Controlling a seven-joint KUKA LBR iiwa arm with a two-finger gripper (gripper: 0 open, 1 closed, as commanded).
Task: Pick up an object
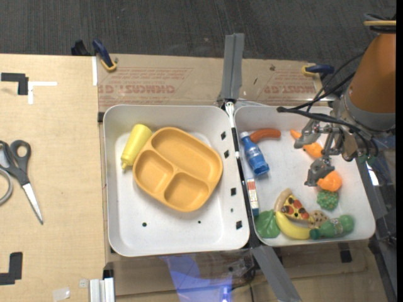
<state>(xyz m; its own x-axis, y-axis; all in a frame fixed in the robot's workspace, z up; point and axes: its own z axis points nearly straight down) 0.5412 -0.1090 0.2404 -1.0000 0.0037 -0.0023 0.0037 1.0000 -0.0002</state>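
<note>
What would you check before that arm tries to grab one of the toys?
1. End effector over the right white plastic bin: ok.
2. Target chosen: cannot tell; the round orange plastic fruit sits nearest.
3. Orange fruit free of neighbours: not ok, the bumpy green toy is against it.
4. Fingers open: cannot tell.
5. Anything already held: cannot tell.
6. Yellow divided plastic tray out of the way in the left white bin: ok.
</note>
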